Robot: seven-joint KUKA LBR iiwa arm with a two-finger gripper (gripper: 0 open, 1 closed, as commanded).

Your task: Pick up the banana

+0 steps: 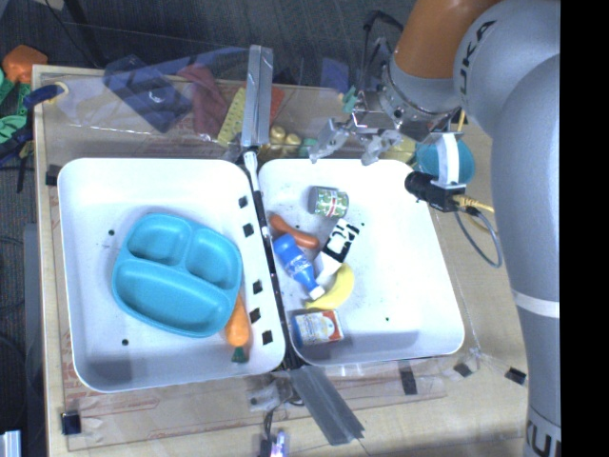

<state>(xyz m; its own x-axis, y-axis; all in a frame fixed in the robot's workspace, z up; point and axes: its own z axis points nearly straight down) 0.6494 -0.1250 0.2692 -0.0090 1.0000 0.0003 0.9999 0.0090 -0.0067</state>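
Above the far rim of the right bin [433, 255] hangs the gripper [350, 145], its two metal fingers spread apart with nothing between them — well clear of everything below. Lower down, toward the near-left part of that bin, lies the banana [336, 288], curved and yellow, just beside a blue bottle [294, 261] on its left and touching a small orange-labelled carton [319, 327] on its near side. A black-and-white box [342, 240] sits just beyond the banana, with a green can [328, 201] farther still and a carrot [293, 233] by the divider. Over in the left bin [86, 255] rests a blue compartment tray [177, 274], and a second carrot [237, 328] lies at its near-right corner — touching the tray's edge.
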